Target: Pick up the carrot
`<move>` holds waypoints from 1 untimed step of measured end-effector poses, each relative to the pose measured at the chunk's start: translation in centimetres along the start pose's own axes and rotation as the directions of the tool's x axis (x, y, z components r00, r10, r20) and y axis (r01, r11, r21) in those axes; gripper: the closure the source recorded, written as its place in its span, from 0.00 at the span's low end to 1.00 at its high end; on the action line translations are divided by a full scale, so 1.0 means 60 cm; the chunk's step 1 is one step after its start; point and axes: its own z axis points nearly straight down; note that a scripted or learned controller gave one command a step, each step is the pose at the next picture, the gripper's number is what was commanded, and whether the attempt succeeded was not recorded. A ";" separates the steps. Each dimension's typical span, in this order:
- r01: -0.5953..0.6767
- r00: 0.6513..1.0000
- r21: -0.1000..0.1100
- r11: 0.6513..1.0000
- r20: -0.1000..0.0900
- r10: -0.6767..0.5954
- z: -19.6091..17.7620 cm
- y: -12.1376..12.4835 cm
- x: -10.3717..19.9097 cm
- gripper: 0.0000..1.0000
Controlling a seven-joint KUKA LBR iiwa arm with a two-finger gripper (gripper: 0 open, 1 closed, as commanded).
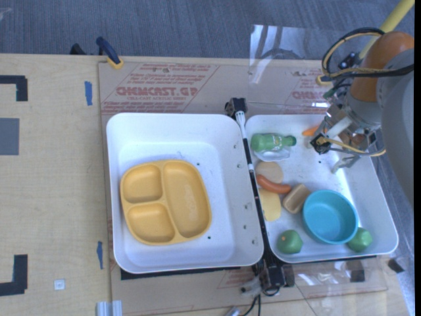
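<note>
The carrot [311, 131], a small orange piece, lies at the far end of the right bin [385, 206], just left of the claw [323, 141]. The claw hangs low beside it; whether it is wide or narrow cannot be told. Left of the carrot lies a green bottle [272, 142]. Nearer sit a sausage [273, 185], a blue bowl [329, 216] and two green fruits. The left bin [125, 127] holds a yellow divided plate [165, 201].

Yellow divided plate [165, 201] in left bin [125, 137], green bottle [271, 141], blue bowl [329, 216], two limes in right bin [385, 206]
</note>
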 end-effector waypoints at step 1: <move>-0.001 1.000 -0.032 0.999 -0.018 0.000 -0.019 0.006 0.006 1.00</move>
